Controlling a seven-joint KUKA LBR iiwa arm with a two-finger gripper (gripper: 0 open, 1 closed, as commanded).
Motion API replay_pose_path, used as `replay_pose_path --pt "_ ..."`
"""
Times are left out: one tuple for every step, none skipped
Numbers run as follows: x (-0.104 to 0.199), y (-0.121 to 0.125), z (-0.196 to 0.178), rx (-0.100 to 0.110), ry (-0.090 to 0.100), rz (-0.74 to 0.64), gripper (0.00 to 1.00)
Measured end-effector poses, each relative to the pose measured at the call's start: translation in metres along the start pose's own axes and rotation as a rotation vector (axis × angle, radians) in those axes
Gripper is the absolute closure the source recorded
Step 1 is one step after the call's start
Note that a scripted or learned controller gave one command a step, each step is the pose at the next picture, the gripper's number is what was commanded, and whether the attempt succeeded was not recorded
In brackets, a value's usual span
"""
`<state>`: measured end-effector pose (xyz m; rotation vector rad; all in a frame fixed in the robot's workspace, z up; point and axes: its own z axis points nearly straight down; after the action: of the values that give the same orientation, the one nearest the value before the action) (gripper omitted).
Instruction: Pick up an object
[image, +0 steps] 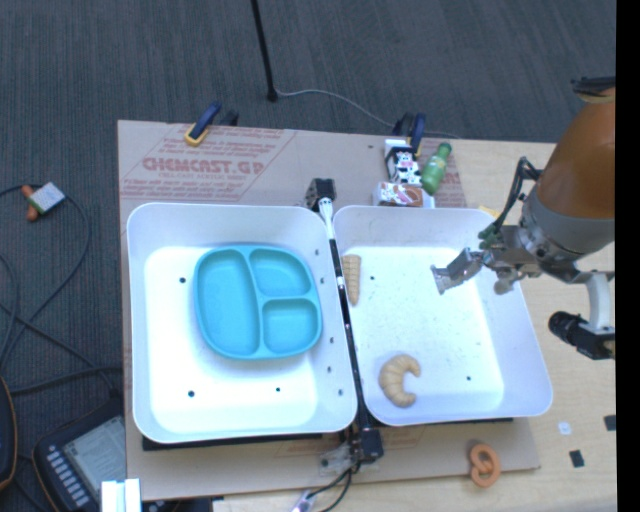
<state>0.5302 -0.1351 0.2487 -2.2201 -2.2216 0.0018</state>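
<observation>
A tan croissant (400, 380) lies near the front left of the right bin (520, 350). A small beige cone (351, 272) rests against that bin's left wall. In the left bin (165, 390) sits a blue divided plate (258, 302). My gripper (478, 277) hangs over the right part of the right bin, up and to the right of the croissant and well apart from it. Its fingers stand open with nothing between them.
A green bottle (435, 168) and a small printed box (402, 190) stand behind the right bin. An orange ring (484, 463) lies on the board in front of it. A blue clamp (205, 122) is at the board's back left, and cables run on the floor.
</observation>
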Motion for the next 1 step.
replay_pose_path --pt "-0.0301 -0.0473 0.1507 0.002 0.001 0.002 0.00"
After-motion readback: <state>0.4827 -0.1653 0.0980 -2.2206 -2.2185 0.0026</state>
